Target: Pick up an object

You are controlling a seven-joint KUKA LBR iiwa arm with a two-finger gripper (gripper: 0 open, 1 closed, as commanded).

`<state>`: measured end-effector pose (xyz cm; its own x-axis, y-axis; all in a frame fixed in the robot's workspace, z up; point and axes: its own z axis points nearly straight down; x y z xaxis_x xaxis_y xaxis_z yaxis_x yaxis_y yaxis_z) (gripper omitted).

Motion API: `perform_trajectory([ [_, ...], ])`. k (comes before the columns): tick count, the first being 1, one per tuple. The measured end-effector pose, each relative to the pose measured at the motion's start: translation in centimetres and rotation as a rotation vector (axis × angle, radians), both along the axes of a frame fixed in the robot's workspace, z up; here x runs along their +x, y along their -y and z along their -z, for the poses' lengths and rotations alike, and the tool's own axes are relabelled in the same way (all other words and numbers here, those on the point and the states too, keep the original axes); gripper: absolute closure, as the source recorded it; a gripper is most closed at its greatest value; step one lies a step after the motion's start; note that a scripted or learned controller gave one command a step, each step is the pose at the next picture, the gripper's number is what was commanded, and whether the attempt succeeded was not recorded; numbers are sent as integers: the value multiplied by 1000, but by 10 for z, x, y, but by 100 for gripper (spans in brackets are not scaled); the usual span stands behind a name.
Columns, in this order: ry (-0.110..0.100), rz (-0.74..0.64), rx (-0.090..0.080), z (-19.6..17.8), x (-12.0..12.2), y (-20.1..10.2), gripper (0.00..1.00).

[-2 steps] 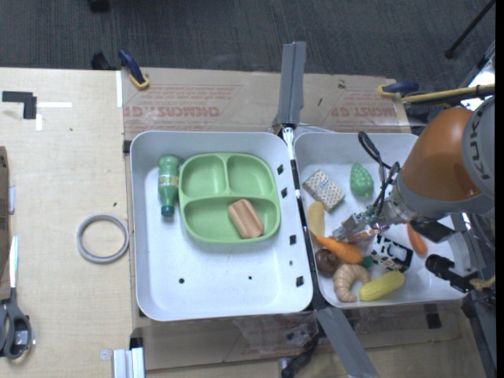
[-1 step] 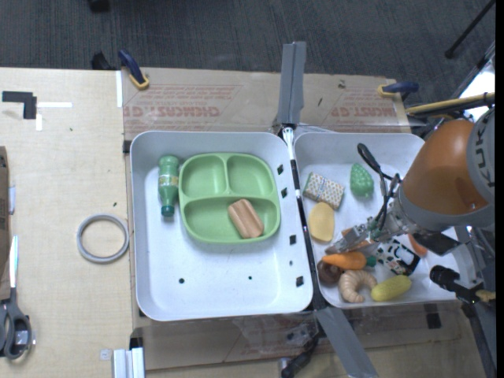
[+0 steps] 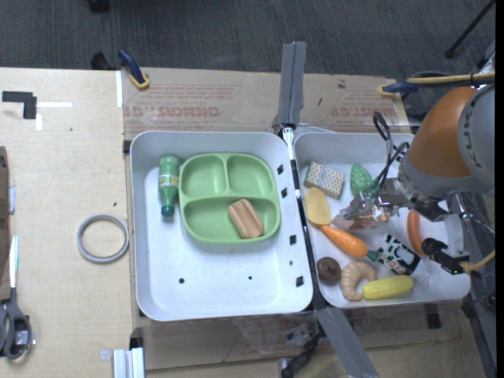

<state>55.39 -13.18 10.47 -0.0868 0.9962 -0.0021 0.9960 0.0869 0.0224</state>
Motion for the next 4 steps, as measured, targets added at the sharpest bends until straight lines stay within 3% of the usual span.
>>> perform_trajectory([
  [1,-1,-143,-4,0,25,13,0],
  [2,11,-145,-9,-15,29,14,100],
  [3,8,-144,-9,-14,28,14,0],
  [4,2,-58,-7,-2,79,-3,0],
])
